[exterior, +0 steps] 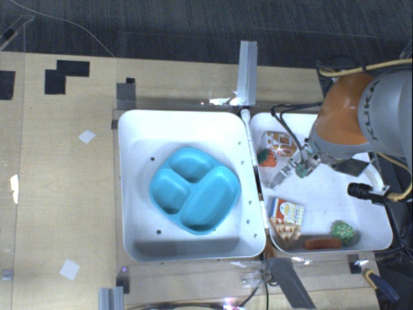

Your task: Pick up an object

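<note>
Small white-and-orange printed carton (279, 143), print unreadable, at right bin's (381, 241) far-left corner; my gripper (282, 175) hangs just beside it; finger state: cannot tell. "KUKA" on my arm (368, 108).

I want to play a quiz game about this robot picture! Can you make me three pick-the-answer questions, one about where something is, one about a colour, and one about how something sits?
1. Where is the blue divided plate?
A. In the left bin
B. In the right bin
C. On the wooden bench

2. What colour is the band above the arm's wrist?
A. Green
B. Orange
C. Purple

3. How does the blue divided plate sit?
A. Flat, hollows facing up
B. Upside down
C. Standing on its edge

Answers:
1. A, it fills the middle of the left bin, while the right bin holds small things such as a green toy and a red sausage.
2. B, the rounded part near the gripper is orange.
3. A, its three compartments open upward.
</note>
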Controlling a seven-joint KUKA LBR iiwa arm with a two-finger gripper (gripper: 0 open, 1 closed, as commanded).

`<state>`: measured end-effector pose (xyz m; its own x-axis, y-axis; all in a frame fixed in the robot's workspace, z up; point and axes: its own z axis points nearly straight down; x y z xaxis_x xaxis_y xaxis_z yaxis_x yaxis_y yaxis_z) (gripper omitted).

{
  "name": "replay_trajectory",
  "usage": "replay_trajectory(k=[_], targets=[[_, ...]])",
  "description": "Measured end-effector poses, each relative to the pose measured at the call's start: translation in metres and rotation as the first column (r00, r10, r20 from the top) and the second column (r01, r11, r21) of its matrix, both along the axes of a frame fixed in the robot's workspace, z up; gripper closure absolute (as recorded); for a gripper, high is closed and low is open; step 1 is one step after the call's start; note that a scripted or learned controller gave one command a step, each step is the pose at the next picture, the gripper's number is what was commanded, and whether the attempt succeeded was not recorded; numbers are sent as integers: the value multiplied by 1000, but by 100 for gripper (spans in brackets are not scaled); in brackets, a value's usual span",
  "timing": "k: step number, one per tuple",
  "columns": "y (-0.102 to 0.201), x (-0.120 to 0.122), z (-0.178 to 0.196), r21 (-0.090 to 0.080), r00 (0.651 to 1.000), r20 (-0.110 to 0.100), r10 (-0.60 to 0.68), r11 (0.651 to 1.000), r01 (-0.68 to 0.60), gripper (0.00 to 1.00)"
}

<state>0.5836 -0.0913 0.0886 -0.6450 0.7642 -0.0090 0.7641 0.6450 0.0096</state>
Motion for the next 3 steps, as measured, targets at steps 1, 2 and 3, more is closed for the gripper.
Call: replay_trajectory(k=[1, 2, 3], targets=[[2, -17, 0, 0, 996, 4, -94, 996, 94, 0], [-14, -92, 1, 0, 996, 2, -92, 996, 92, 0], [-10, -17, 0, 1, 981, 2, -196, 981, 196, 0]])
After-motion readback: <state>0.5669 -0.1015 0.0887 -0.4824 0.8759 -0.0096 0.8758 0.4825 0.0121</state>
